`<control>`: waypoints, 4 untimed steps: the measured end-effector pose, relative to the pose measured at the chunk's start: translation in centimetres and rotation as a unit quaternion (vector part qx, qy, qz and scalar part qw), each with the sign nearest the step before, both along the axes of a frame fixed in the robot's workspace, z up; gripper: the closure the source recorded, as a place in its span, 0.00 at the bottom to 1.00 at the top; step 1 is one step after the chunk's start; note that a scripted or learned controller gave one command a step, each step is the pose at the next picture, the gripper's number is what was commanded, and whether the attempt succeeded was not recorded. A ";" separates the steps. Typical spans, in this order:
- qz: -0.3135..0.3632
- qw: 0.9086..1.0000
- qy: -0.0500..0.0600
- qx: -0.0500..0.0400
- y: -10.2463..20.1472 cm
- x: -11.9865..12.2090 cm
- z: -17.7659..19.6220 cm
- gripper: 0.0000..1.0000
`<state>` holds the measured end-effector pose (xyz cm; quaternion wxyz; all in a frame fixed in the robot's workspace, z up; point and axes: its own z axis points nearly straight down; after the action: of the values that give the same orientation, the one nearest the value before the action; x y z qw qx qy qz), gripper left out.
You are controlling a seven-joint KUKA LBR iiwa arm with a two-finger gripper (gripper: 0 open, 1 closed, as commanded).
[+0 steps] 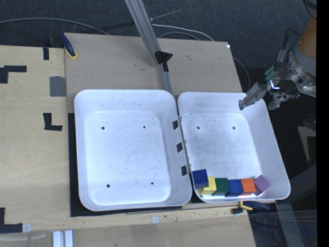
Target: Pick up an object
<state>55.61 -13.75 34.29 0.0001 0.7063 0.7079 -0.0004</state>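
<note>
Bench: wooden top bearing two white bins, the left bin bare of blocks.
Objects: coloured blocks line the right bin near its front wall.
Progress: nothing lifted; the whole pick remains.
Gripper: over the right bin's far right corner, well apart from the blocks, fingers spread, holding nothing.

A row of small blocks is seen along the near wall of the right bin: a blue block atop a yellow block, then green, blue, orange and purple, touching.
</note>
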 end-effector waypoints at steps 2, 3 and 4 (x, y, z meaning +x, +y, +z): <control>0.000 1.000 0.000 0.000 1.7 0.6 -0.2 0.00; 0.000 1.000 -0.001 0.000 3.3 -0.2 1.2 0.00; -0.001 1.000 0.001 0.000 2.5 0.1 0.0 0.00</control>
<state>55.70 -11.22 34.25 -0.0004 0.7070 0.7072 -0.0013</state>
